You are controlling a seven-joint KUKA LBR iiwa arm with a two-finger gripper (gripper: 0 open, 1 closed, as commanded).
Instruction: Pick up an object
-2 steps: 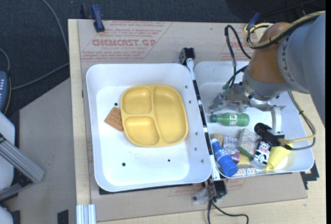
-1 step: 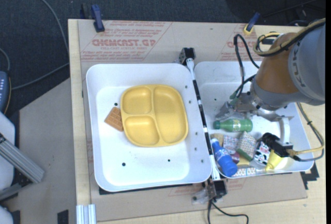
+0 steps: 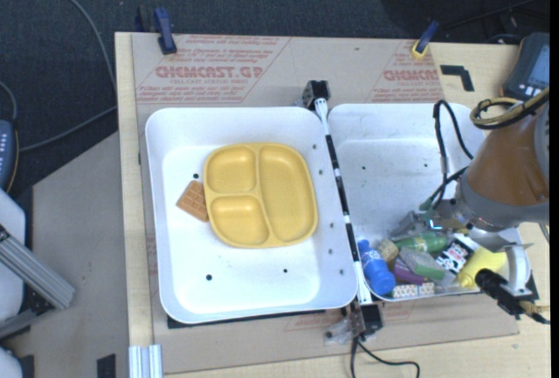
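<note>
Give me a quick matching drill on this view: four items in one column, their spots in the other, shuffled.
Things:
1. yellow divided plate
2. brown cracker
3. blue bottle
4. blue clamp

Places:
A. top-left edge of the cardboard
B. middle of the left bin
C. right bin, near corner by the divider
D. left bin, tucked at the plate's left edge

Pairs: 1-B, 2-D, 3-C, 4-A

Red print reading "CHEMCAST GP" stands twice on the brown board (image 3: 262, 62) beneath the bins.
</note>
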